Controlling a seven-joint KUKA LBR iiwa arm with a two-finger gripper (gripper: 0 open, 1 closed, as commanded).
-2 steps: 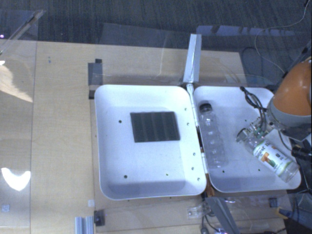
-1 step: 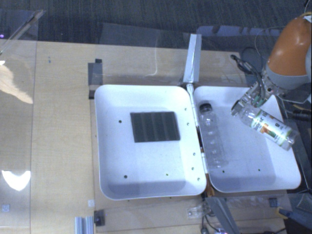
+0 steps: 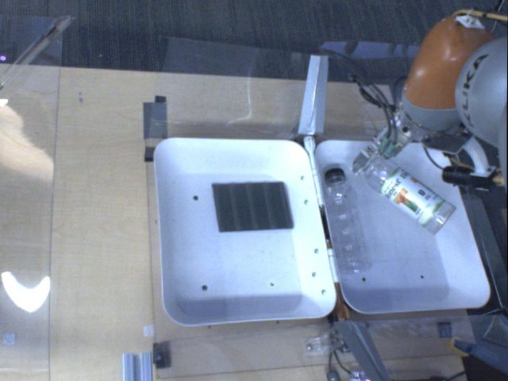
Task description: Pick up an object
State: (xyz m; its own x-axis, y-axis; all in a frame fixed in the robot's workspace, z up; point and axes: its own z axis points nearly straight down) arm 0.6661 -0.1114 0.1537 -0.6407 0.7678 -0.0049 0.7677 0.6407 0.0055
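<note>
A clear plastic bottle with a green, orange and white label (image 3: 410, 196) lies slantwise in the right bin (image 3: 413, 292), its neck end pointing up-left. My gripper (image 3: 383, 148) hangs at that neck end, at the bin's far edge, below the orange band of the arm (image 3: 435, 66). Whether it touches the bottle is unclear. A second clear bottle with a black cap (image 3: 346, 221) lies along the right bin's left wall, cap toward the far side.
The left bin (image 3: 182, 276) holds a dark ribbed rectangular pad (image 3: 252, 206) near its middle. A metal bracket (image 3: 312, 101) stands behind the seam between the bins. Cables trail by the arm at the right.
</note>
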